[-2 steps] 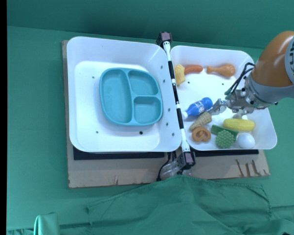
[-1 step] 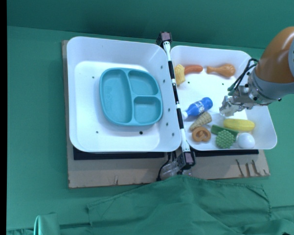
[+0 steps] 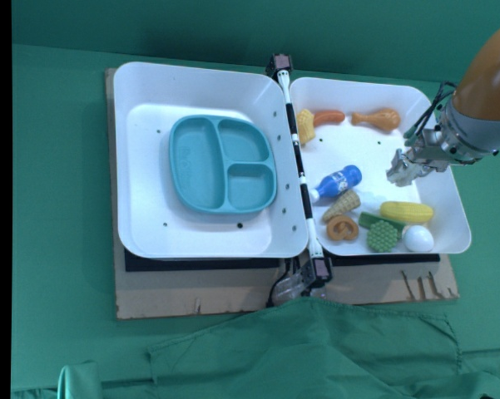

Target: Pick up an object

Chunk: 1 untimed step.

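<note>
The gripper (image 3: 402, 173) hangs over the right bin (image 3: 362, 144) toward its 3 o'clock side; whether it is clenched or released I cannot tell. Just toward 6 o'clock from it lies a yellow corn cob (image 3: 407, 213), with a blue bottle (image 3: 339, 180) toward 9 o'clock.

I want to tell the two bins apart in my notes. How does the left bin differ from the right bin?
The left bin holds one teal divided plate; the right bin holds many small toy foods, among them a blue bottle and a white egg. The gripper hangs over the right bin, not the left bin. Both are shallow, white, with rounded corners.
</note>
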Available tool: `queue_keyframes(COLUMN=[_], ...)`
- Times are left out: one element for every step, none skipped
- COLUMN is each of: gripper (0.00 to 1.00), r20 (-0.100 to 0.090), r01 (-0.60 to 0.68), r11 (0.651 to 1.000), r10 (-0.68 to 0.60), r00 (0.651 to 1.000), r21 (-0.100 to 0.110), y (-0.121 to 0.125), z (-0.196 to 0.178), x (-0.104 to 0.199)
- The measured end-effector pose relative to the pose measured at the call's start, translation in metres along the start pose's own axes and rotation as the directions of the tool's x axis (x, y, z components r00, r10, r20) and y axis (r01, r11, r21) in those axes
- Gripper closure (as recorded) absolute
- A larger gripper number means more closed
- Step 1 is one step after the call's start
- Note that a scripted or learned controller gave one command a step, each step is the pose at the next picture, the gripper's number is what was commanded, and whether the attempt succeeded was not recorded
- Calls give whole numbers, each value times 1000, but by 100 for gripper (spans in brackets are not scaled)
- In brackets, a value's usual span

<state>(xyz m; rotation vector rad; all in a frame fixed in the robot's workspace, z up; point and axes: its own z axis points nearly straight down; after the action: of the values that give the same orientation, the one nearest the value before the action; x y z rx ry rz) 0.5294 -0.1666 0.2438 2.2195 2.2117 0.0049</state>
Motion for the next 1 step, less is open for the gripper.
queue_keyframes(gripper=[100], r20=[1], r01=[2], r11=[1000], r10=[-2], r00=[1000], r21=[-4], y=[7], z=[-62], x=[5])
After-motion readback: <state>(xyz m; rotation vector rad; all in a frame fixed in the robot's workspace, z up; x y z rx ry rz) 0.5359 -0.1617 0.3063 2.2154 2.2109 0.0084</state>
